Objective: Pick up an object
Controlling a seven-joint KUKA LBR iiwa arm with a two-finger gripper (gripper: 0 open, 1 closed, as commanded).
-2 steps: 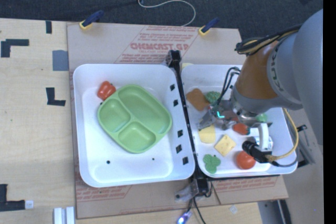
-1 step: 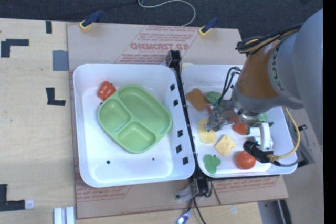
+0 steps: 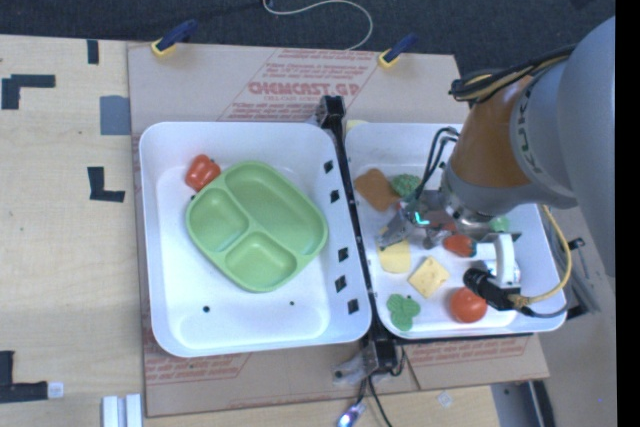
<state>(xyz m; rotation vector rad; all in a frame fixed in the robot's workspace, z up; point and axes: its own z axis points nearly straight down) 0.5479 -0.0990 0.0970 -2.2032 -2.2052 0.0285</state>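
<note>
White plastic bins sat side by side on a cardboard-covered bench. The left bin (image 3: 160, 215) held a green divided plate (image 3: 257, 225) lying flat near its middle and a small red-orange toy pepper (image 3: 201, 171) beside the plate's upper left edge. The right bin (image 3: 375, 140) held the loose toy foods, probably kept there as the stock to pick from: a brown piece (image 3: 375, 188), a yellow chunk (image 3: 396, 259), a yellow cheese wedge (image 3: 430, 277), a green broccoli-like piece (image 3: 404, 312) and a red tomato (image 3: 467, 305). The grey arm with its orange band reached in from the right, and its gripper (image 3: 421, 225) hung low among these pieces, just above the yellow chunk. Whether its fingers were spread or closed could not be told, and nothing was visibly caught between them.
</note>
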